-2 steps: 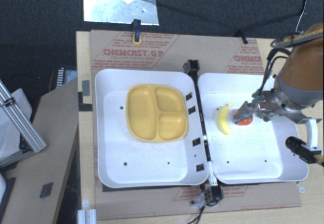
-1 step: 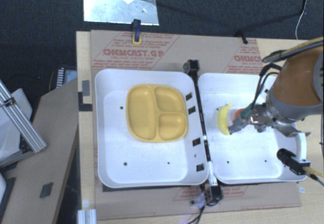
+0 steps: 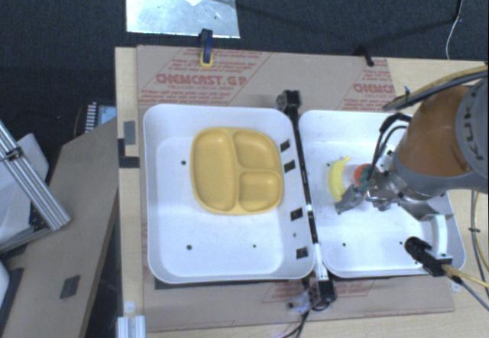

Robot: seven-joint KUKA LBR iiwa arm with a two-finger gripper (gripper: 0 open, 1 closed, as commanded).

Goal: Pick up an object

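Two white bins sit side by side on a cardboard sheet (image 3: 229,76) with red lettering, which lies on the bench (image 3: 126,84). The left bin (image 3: 153,199) holds a yellow plate (image 3: 233,170) with three compartments, lying flat near the bin's middle and slightly toward its far side. The right bin (image 3: 359,252) holds a banana (image 3: 337,176), small and yellow. It lies in the bin's left half, near the divider between the bins, with its curve running from upper right to lower left. Just right of the banana is a small orange thing (image 3: 359,173), partly hidden by the wrist, and what it is cannot be told. The arm (image 3: 435,145) comes in from the right over the right bin, its orange band above the bin's right half. The gripper (image 3: 350,200) is low in the bin, just beside the banana's lower end and below the orange thing. Whether the gripper is open or closed cannot be told, and nothing can be seen held in it. The bin floor nearer the camera lies bare.
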